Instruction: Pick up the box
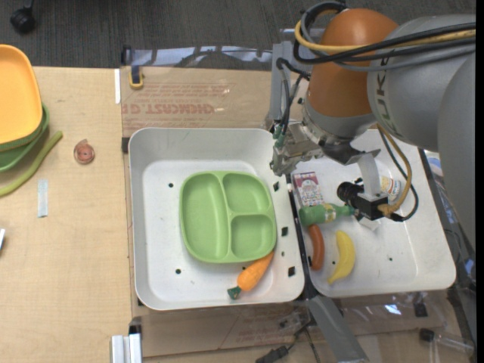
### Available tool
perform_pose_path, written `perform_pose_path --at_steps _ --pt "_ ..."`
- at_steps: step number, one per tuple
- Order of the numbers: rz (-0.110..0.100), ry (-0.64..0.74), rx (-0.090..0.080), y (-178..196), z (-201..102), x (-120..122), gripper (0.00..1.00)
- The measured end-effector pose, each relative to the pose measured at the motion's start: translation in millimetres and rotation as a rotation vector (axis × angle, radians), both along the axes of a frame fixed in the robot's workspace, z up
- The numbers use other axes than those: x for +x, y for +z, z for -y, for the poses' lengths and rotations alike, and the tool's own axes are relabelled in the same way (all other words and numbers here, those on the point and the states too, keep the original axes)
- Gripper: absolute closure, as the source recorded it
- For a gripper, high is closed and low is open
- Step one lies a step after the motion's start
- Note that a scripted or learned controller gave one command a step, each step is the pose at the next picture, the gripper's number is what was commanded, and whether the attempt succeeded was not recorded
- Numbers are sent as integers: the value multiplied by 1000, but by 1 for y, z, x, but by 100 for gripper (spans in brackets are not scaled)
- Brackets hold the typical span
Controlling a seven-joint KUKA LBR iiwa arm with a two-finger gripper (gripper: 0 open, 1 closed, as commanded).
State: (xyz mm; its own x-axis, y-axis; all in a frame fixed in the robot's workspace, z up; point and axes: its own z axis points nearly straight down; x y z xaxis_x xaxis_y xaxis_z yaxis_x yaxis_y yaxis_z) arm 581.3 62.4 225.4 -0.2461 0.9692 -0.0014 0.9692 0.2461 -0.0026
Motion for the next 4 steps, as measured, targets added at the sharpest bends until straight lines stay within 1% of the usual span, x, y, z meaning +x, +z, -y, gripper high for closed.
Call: perform_pose_path --at_steps 1,2,4 --pt "-2 76 1 -35 92 -28 100" --pt "1 -131 0 -35 30 19 100" --pt "-4 -129 -5 -19 32 19 100"
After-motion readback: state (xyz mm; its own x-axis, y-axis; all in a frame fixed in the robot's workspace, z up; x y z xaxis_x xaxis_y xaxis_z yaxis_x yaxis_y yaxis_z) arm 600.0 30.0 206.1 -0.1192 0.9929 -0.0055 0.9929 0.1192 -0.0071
